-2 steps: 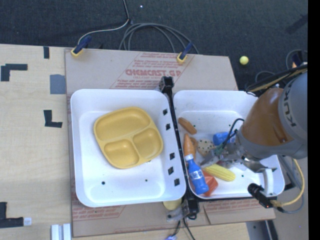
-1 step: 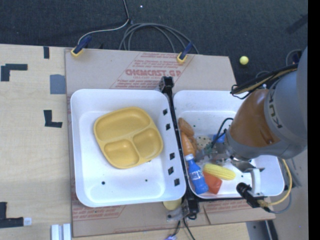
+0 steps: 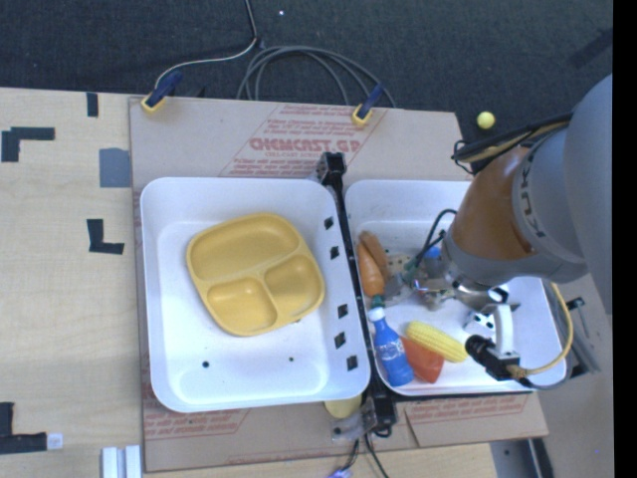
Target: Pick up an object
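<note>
We logged the end effector [image 3: 426,285], grip state indeterminate, low in the right white bin [image 3: 398,199] beside an orange plastic carrot [image 3: 371,265], presumably seeking a pick.

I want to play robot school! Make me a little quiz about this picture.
1. True or false: the yellow tray lies in the left bin.
2. Which toy lies right beside the blue bottle? A) corn B) spoon C) cup
3. Fill in: the carrot sits against the ____ between the bins.

Key:
1. True.
2. A, the corn, in the right bin, with the gripper just above it.
3. Divider.
</note>
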### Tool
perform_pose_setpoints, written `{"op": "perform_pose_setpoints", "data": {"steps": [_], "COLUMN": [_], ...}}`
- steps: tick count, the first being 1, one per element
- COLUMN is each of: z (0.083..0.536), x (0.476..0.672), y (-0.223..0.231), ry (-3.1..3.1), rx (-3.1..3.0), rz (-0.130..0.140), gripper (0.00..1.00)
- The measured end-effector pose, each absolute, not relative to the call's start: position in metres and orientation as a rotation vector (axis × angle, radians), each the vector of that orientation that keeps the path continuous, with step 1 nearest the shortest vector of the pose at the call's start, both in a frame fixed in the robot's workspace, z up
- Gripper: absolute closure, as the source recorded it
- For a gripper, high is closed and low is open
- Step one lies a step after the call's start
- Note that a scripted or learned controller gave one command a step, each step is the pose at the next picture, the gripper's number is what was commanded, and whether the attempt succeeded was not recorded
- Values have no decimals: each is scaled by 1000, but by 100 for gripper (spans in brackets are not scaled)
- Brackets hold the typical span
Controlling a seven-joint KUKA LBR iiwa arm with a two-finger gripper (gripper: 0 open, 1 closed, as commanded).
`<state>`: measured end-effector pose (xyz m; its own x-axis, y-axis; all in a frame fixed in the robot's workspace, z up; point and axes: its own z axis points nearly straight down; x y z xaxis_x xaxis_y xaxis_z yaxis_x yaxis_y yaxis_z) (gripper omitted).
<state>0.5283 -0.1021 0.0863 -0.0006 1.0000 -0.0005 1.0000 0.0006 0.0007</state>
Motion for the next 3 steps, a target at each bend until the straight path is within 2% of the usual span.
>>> {"op": "perform_pose_setpoints", "data": {"steps": [1,2,3], "z": [87,98,189], "x": [486,488,523], "y": [-106,-106,-28], "ry": [2214,2212,2229], "rx": [2215,2213,2207], "rz": [8,8,10], "gripper": [0,100,100]}}
